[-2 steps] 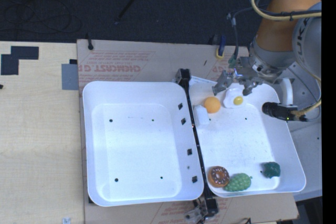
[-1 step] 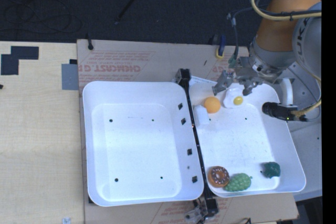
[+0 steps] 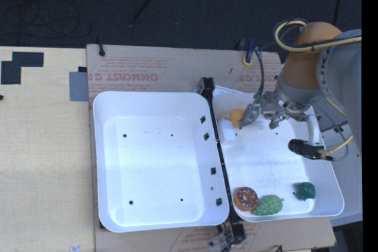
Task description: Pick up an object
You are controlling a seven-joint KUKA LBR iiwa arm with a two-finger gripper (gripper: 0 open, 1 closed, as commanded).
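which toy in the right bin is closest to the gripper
The yellow-orange toy in the far left corner, right beside the gripper; the donut, green grapes and dark green toy lie along the near edge.

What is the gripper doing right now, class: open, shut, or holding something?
Gripper: open, holding nothing, poised over the right bin beside a yellow object.

Red print on the cardboard sheet (image 3: 155, 71) under the bins runs upside down and is too faint to read.

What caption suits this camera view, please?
End effector above right bin beside orange object; donut, green grapes at front.
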